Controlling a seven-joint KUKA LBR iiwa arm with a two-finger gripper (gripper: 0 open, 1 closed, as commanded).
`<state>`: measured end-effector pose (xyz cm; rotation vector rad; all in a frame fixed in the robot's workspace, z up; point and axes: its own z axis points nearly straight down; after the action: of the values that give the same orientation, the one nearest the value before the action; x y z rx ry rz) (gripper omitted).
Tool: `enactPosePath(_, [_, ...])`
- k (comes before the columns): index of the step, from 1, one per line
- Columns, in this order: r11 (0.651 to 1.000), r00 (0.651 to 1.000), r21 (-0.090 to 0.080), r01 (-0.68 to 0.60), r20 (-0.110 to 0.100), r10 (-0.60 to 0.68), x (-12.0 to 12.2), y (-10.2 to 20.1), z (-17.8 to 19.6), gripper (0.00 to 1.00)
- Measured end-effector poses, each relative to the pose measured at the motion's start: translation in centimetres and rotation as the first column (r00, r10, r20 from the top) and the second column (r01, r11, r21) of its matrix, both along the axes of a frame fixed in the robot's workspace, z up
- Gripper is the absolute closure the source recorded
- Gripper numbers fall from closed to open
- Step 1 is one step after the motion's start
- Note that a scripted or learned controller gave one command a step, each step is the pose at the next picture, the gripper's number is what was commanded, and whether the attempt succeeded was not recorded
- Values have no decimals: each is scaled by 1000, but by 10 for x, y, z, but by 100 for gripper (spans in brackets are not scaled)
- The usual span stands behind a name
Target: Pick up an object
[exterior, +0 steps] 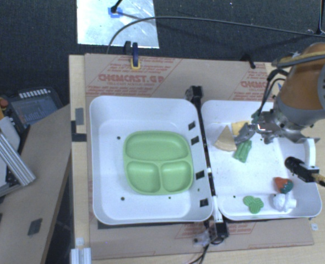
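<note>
Pincer point(246, 138) low in right bin point(311, 202), tips at green cylinder point(242, 151) beside cheese wedge point(225, 141); open/shut state unreadable. Risk: crowded pieces, cylinder may roll aside, wedge nudged instead.

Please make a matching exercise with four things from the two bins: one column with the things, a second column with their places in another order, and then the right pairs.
Things:
1. green divided plate
2. beige wedge
3. flat green round piece
4. white object

Places:
A. near edge of the right bin, left of the white object
B. near right corner of the right bin
C. middle of the left bin
D. far left part of the right bin

Pairs: 1-C, 2-D, 3-A, 4-B
</note>
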<state>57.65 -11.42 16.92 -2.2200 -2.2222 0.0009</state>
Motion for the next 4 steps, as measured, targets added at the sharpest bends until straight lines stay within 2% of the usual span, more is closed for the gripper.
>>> enactPosePath(2, [1000,1000,1,0,-2,0,6,0,-87,0])
enactPosePath(3, [1000,1000,-1,0,3,0,7,0,-74,100])
enactPosePath(4, [1000,1000,0,1,5,-1,-1,0,-26,100])
